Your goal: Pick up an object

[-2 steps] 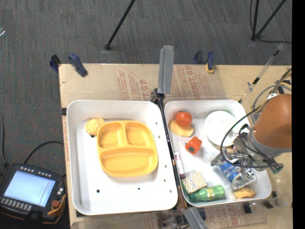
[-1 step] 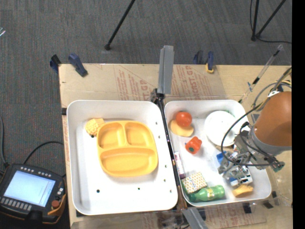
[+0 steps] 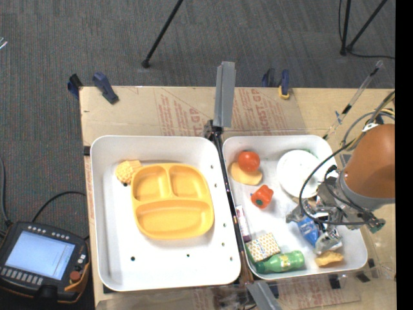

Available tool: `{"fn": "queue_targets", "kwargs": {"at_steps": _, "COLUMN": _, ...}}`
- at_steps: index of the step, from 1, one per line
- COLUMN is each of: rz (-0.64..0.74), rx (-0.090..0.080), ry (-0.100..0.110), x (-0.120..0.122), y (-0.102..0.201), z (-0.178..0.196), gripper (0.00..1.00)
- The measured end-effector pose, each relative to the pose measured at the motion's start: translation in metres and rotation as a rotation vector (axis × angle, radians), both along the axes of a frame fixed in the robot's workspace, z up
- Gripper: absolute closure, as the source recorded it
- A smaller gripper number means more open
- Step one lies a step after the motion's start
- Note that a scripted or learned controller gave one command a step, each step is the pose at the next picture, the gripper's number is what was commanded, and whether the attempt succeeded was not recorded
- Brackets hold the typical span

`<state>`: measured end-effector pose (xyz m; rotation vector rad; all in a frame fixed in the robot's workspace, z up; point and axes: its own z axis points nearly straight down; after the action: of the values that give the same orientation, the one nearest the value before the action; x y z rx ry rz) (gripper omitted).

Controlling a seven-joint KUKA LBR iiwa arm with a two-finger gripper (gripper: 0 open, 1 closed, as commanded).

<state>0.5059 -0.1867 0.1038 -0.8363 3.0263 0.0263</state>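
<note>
My gripper (image 3: 321, 227) hangs low in the right bin (image 3: 292, 139), near its right wall, under the orange band of the arm (image 3: 373, 162). A blue object (image 3: 309, 231) lies right beneath it, partly hidden by the gripper's metal parts. I cannot tell whether the gripper touches it. A small tan piece (image 3: 330, 258) rests just below the gripper. Elsewhere in this bin lie a red pepper (image 3: 261, 196), a red ball on a yellow piece (image 3: 248, 163), a white dish (image 3: 298, 171), a patterned packet (image 3: 263, 246) and a green bottle (image 3: 282, 261).
The left bin (image 3: 106, 237) holds a yellow divided plate (image 3: 172, 199) with a small yellow corn-like toy (image 3: 126, 170) at its upper left corner. A thin marker (image 3: 242, 222) lies along the right bin's left wall. Cables loop beside the arm.
</note>
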Motion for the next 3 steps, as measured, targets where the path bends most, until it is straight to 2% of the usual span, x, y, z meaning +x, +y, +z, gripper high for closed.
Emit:
{"fn": "queue_targets", "kwargs": {"at_steps": 1, "rz": -0.062, "rx": -0.013, "ry": 0.0, "x": -0.01, "y": 0.029, "z": -0.018, "gripper": 0.0}}
{"fn": "queue_targets", "kwargs": {"at_steps": 2, "rz": 0.094, "rx": -0.013, "ry": -0.003, "x": 0.028, "y": 0.097, "z": -0.017, "gripper": 0.0}}
{"fn": "queue_targets", "kwargs": {"at_steps": 3, "rz": 0.201, "rx": -0.006, "ry": -0.004, "x": 0.031, "y": 0.012, "z": -0.017, "gripper": 0.0}}
